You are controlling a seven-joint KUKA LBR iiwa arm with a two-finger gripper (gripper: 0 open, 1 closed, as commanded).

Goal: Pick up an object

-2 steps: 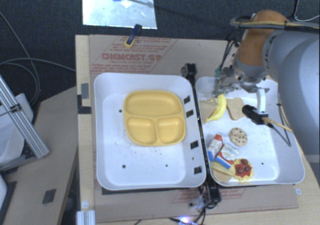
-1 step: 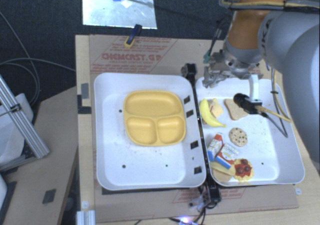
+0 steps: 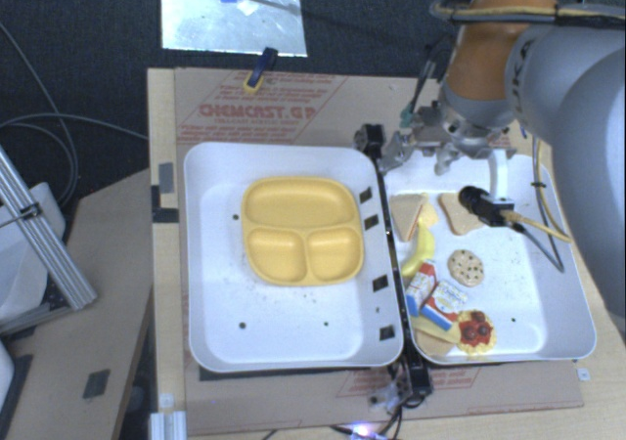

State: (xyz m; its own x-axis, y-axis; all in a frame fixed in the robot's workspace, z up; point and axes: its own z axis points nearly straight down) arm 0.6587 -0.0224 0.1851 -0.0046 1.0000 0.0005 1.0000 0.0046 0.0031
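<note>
Claw [image 3: 470,166] at right bin [image 3: 562,330] far rim, grip state cannot tell | bare floor nearside-right of claw | toast [image 3: 457,214] 1, just beneath | banana [image 3: 423,250] 1, cookie [image 3: 467,267] 1, cartons [image 3: 435,293] 2, nearside | divided yellow tray [image 3: 298,231] 1, well left.

The grey robot arm [image 3: 577,86] was cut off at the right edge and covered the far rim of the right-hand shallow white bin [image 3: 553,316]. Its metal gripper [image 3: 445,150] was too blurred to make out. The red-and-white printed packets [image 3: 437,296] overlapped a flat tan slice [image 3: 435,341]; their lettering was illegible.
</note>
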